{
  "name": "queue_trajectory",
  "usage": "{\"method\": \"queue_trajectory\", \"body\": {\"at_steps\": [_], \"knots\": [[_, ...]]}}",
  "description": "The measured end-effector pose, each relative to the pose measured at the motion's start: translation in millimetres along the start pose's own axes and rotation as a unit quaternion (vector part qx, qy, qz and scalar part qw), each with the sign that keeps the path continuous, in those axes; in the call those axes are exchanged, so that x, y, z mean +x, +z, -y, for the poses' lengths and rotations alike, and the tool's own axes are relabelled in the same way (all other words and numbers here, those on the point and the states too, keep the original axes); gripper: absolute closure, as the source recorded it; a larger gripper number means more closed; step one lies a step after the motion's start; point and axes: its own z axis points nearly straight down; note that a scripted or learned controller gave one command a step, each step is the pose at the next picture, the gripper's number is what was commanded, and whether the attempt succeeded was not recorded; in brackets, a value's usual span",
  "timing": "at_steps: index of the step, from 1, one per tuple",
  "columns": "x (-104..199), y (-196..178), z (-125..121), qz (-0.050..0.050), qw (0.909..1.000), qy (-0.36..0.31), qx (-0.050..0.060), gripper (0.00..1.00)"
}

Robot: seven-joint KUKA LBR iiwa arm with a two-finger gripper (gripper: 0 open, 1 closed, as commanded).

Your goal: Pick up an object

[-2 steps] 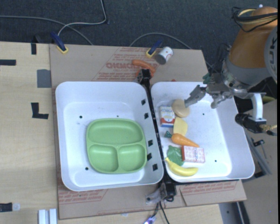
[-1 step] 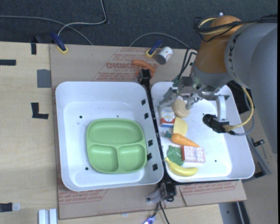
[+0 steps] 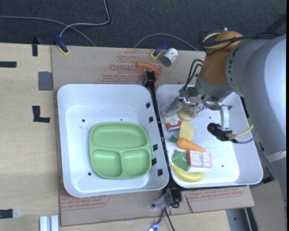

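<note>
Just below my fingers (image 3: 186, 105): tan lump (image 3: 186, 113), cheese wedge (image 3: 186, 131), carrot (image 3: 190, 145); cannot tell if fingers clenched or released; nothing lifted yet, pick remains

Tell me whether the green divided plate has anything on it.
Empty: the green divided plate in the left bin shows three bare compartments.

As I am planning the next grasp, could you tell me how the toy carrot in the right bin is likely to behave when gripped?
The carrot looks rigid and light, probably plastic. Its tapered, rounded body may slip from the fingers or roll. It leans on the yellow block, so it may shift.
</note>
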Motion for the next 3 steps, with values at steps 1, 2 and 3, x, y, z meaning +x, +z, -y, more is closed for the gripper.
{"method": "queue_trajectory", "body": {"at_steps": [1,2,3], "knots": [[-6,13,68,-0.001,1.0000,0.000,-0.008,0.00],[-7,1,66,0.001,1.0000,-0.001,-0.010,1.00],[46,-81,38,-0.001,1.0000,-0.001,0.000,1.00]]}}
